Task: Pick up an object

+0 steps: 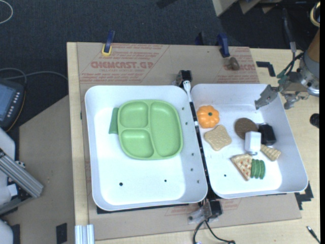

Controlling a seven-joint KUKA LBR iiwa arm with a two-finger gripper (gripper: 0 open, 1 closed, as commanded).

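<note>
Toy pumpkin (207, 116) apart from open, empty hand (277, 98)

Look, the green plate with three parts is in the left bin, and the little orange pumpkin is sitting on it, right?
Not quite. The camera view shows the green plate in the left bin, but the pumpkin sits in the right bin, close to the divide between the bins, not on the plate.

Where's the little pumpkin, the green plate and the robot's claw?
pumpkin (207, 116): camera view, middle of its orange body.
green plate (150, 129): camera view, on the divider between its compartments.
gripper (277, 99): camera view, midway between its fingertips, over the right bin's far edge.
</note>
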